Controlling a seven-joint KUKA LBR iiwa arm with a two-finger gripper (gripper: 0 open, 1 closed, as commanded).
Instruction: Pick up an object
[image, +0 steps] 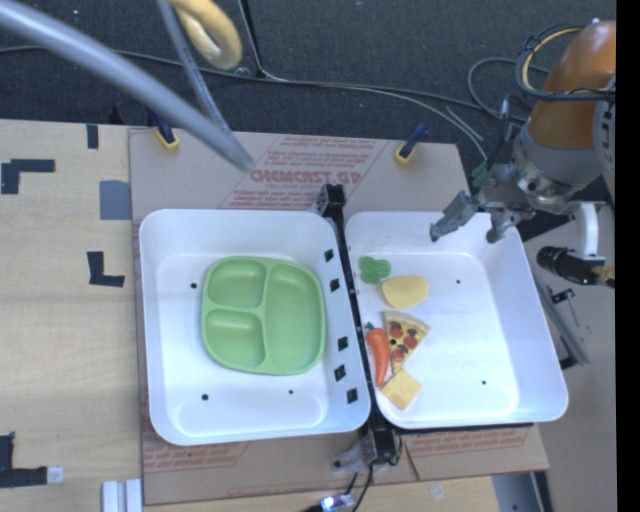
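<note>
Gripper (468, 220) hangs open, gripping nothing, at the right bin's (520, 330) far edge; I see the toy food (398, 335) (clustered) lying near-left of it.

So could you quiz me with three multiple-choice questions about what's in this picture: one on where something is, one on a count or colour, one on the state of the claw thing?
1. Where does the green divided plate lie?
A. left bin
B. right bin
C. on the cardboard

2. How many toy foods lie in the right bin?
A. two
B. five
C. eight

3. How are the gripper fingers?
A. shut on the carrot
B. spread, holding nothing
C. shut on the plate

Answers: 1 A, the plate sits in the left bin. 2 B, green piece, yellow piece, pizza slice, carrot, cheese wedge. 3 B, the fingers stand apart over the bin's far edge.
</note>
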